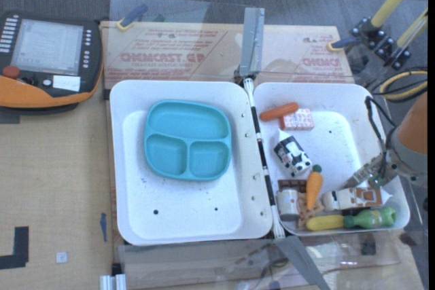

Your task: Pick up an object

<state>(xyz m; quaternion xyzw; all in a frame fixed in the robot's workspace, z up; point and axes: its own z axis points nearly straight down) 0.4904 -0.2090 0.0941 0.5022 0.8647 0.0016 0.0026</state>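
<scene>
Carrot lies near the middle of the right bin, and since I cannot tell the state of my tool beside that bin's right wall, I would centre over it before descending.

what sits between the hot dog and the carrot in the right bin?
In the camera view, the black-and-white toy cow lies between the hot dog and the carrot, with bare bin floor on either side of it.
</scene>
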